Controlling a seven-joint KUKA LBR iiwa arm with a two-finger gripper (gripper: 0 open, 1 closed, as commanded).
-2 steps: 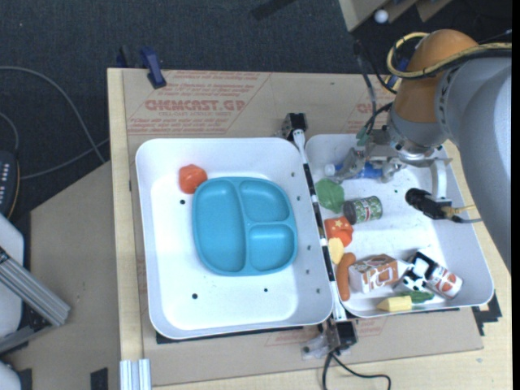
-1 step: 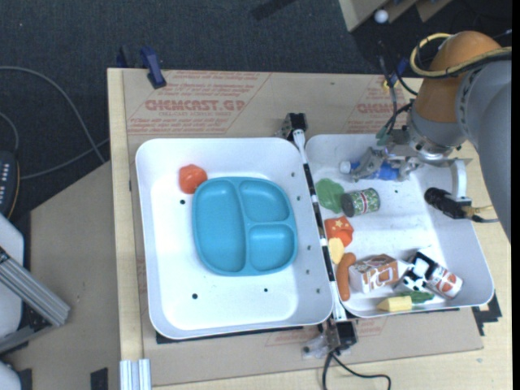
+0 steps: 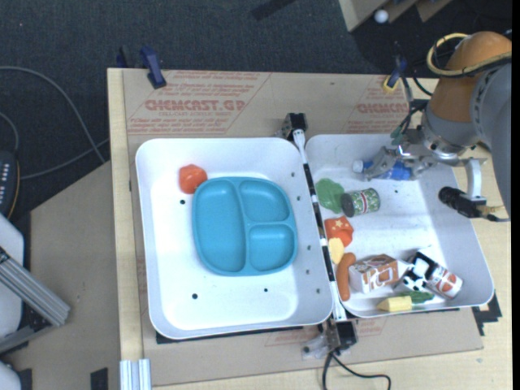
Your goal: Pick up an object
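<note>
Grey arm's end effector (image 3: 388, 162) low in right white bin (image 3: 455, 242) | over small blue object (image 3: 398, 171) | finger state: I cannot tell | I'd centre before lifting.

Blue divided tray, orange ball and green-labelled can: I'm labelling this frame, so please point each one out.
Blue divided tray (image 3: 244, 224): camera view, central divider.
Orange ball (image 3: 192, 178): camera view, middle of its top.
Green-labelled can (image 3: 361, 201): camera view, middle of its side.

Gripper (image 3: 388, 166) low over right bin (image 3: 455, 242), near its far edge; blue divided plate (image 3: 244, 224) centred in left bin (image 3: 162, 283).
</note>
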